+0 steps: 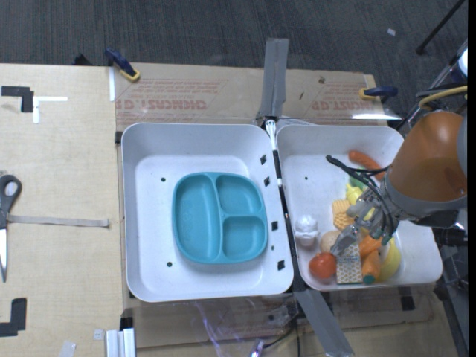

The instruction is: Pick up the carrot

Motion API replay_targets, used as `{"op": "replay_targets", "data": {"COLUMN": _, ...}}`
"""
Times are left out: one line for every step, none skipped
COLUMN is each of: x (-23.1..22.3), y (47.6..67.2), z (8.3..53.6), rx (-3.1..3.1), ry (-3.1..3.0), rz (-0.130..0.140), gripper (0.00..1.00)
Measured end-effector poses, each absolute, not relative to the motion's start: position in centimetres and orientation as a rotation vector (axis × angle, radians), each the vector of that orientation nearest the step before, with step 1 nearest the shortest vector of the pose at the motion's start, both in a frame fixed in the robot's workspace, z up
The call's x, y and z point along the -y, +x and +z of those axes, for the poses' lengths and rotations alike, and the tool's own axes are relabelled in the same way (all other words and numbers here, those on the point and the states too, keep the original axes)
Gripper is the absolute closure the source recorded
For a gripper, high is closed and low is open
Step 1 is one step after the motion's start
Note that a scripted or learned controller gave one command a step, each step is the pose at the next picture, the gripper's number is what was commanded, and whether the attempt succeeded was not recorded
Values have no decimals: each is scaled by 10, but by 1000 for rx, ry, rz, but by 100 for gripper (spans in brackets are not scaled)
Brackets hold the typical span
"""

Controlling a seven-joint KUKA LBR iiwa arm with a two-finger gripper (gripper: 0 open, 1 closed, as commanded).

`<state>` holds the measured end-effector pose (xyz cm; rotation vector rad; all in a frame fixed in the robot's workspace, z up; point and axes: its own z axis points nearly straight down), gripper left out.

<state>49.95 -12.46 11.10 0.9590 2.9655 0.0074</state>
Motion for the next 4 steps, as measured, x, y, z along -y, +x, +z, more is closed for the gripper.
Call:
{"op": "replay_targets", "data": {"x": 108, "y": 497, "z": 92, "rx": -2772, "ry": 1471, "rz": 2, "gripper": 0}}
{"op": "replay_targets", "data": {"x": 110, "y": 543, "z": 92, "rx": -2590, "ry": 1776, "rz": -2, "gripper": 0}}
{"op": "replay_targets", "data": {"x": 108, "y": 584, "z": 92, "rx": -2397, "ry": 2029, "rz": -2, "gripper": 0}}
{"op": "replay_targets", "data": {"x": 153, "y": 491, "z": 96, "rx": -2499, "ry": 1877, "rz": 9, "gripper": 0}}
